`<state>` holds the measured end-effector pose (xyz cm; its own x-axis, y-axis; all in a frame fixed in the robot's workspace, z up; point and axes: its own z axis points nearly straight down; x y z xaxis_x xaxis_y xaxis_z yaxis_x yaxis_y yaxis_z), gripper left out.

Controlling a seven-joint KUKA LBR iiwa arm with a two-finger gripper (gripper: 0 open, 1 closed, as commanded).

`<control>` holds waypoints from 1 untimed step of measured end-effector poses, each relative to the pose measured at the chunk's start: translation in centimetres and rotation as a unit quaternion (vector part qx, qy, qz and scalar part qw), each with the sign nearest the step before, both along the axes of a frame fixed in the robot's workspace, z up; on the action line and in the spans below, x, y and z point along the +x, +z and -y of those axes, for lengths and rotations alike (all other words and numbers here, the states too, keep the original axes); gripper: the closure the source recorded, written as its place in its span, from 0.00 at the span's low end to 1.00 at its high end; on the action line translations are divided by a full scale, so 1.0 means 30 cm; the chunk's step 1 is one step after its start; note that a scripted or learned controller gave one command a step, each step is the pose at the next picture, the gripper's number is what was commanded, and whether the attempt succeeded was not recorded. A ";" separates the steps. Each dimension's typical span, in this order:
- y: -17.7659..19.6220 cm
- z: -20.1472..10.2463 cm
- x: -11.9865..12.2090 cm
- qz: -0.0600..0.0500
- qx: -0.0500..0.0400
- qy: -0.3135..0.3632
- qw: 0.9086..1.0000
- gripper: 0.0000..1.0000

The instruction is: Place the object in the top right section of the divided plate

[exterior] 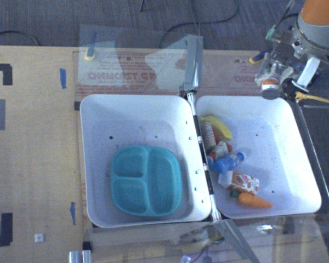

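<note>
While the gripper (274,81) hangs above the far right corner of the right bin (296,163), I cannot tell how it is set or if it has anything, so the picking-up step looks not yet done. Seen from the 1 camera above, the toys, a banana (219,126), a blue bottle (228,162) and a carrot (254,201), lie along that bin's left side, and the teal divided plate (146,180) sits in the left bin (98,119). Next, I think the arm must go down to 1 toy, grab it and carry it to the plate's top right part.
</note>
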<state>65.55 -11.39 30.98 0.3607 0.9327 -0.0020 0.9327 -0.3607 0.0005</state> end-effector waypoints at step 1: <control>-0.362 -0.262 -0.232 -0.002 0.001 -0.117 0.993 1.00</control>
